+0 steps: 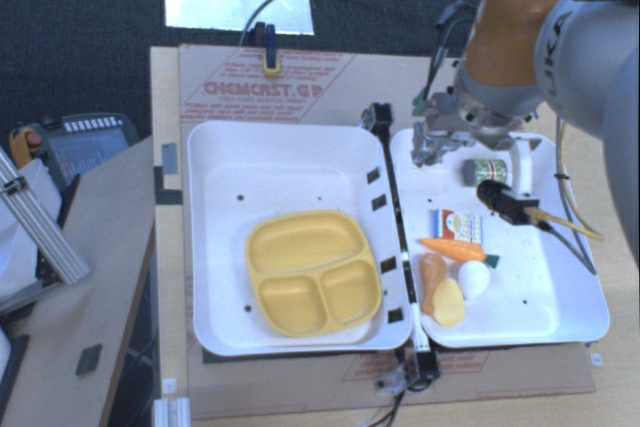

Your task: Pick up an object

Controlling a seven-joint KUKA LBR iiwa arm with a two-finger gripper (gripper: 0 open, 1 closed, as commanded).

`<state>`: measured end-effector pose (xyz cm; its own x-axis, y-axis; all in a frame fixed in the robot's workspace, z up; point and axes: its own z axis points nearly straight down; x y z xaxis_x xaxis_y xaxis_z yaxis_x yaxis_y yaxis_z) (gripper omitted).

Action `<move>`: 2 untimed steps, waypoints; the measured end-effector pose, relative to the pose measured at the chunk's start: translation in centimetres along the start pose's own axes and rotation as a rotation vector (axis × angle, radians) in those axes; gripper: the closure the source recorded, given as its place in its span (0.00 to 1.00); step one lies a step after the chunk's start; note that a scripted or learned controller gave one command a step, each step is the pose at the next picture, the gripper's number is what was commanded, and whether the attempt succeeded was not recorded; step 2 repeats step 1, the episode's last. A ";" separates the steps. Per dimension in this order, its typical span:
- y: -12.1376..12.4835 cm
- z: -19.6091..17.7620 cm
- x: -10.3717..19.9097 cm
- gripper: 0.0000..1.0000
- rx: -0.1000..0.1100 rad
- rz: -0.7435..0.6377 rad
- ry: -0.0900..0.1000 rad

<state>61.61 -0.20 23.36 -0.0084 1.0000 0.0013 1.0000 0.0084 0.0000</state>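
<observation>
While the gripper (432,147) hangs low over the far-left corner of the right bin (570,300), I can't tell how it is set. Clustered toward that bin's near-left: a small can (488,171), a carton (457,226), a carrot (452,249) and an egg (473,280) (a yellow divided tray (312,271) sits in the left bin (215,215)).

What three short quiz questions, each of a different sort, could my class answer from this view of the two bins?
1. True or false: the yellow tray lies in the left bin.
2. Which lies nearest the gripper: A carrot, B small can, C white egg?
3. Fill in: the carrot lies in the ___ bin.

Key: 1 true. 2 B. 3 right.
</observation>
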 end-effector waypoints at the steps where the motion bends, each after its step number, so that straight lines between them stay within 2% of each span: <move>1: 0.9 0.6 5.7 1.00 -0.002 0.000 0.000; 2: 0.9 0.6 5.7 1.00 -0.002 0.000 0.000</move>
